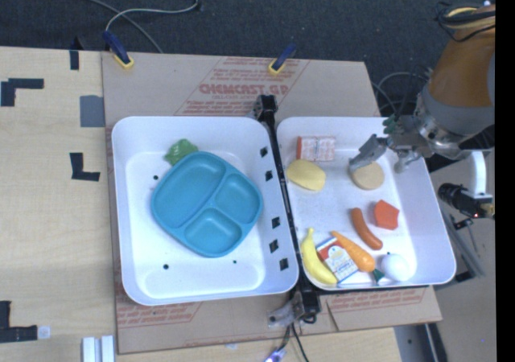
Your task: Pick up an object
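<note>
My gripper [376, 163] hangs over the far part of the right bin [430, 215], its fingers spread open. Just below the fingertips in the camera view lies a tan round piece [369, 178]; nothing is clamped between the fingers. Left of it lie a yellow lemon-like piece [307, 175] and a small pink-and-white box [315, 148]. Nearer the front are an orange-red block [387, 214], a sausage [364, 228], a carrot [355, 249], a banana [314, 260], a small carton [338, 262] and a white egg [395, 265].
The left bin [133, 215] holds a blue divided plate [208, 202] with a green item [182, 150] at its far edge. A black divider [276, 183] separates the bins. The arm [459, 79] enters from the right, above the right bin's far corner.
</note>
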You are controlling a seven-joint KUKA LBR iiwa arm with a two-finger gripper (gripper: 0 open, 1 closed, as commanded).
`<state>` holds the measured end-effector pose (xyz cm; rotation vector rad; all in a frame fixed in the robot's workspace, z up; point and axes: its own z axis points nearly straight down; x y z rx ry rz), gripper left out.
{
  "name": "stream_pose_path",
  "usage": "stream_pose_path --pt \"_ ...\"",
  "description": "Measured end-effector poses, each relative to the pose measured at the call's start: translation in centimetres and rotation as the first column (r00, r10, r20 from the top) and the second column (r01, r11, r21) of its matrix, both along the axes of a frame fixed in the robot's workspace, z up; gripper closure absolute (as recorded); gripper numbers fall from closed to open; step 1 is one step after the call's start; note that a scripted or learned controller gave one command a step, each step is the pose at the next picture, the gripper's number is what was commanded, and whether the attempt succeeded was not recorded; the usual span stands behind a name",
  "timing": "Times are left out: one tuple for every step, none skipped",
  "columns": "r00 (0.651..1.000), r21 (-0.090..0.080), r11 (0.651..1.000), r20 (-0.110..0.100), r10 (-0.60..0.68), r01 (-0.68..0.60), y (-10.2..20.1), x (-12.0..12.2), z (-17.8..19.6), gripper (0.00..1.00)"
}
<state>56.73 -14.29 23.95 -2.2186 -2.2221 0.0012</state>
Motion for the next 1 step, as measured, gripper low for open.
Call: stream_pose_path --pt "1.000 0.000 1.000 -0.002 -0.002 0.002 -3.09 -0.80 -8.39 0.00"
